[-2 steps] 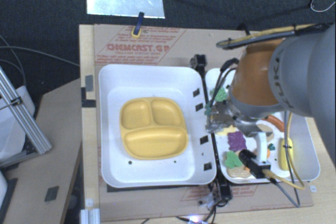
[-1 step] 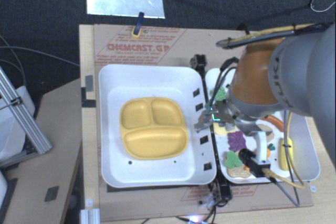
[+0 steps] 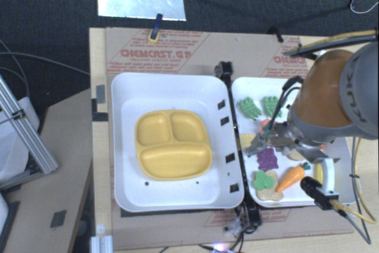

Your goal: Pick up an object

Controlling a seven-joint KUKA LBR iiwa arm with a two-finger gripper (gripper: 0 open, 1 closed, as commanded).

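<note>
The arm (image 3: 331,92) is reaching in from the right and hanging over the right bin (image 3: 244,87), its orange band filling the upper part of that bin. The gripper (image 3: 260,142) is sitting low over the bin's middle, pointing left toward the divider between the bins; its dark tips are blurring into the clutter, so I cannot tell how the jaws are standing, nor whether anything is lying between them.

Toys are lying all around the gripper. Just below it, purple grapes (image 3: 267,158) are resting on the bin floor, seemingly touching or nearly touching the tip. Up and to the left, a green leafy piece (image 3: 249,107) is lying, with a second green piece (image 3: 271,105) beside it, partly under a cable. Just above the gripper a small red-orange bit (image 3: 266,124) is peeking out. Down and to the right, a carrot (image 3: 289,178) is lying at a slant, and below the grapes a broccoli (image 3: 264,179) is sitting above a tan cookie (image 3: 268,194).

Well to the gripper's left, the left bin (image 3: 127,98) is holding a yellow plate (image 3: 173,145) with three compartments.
</note>
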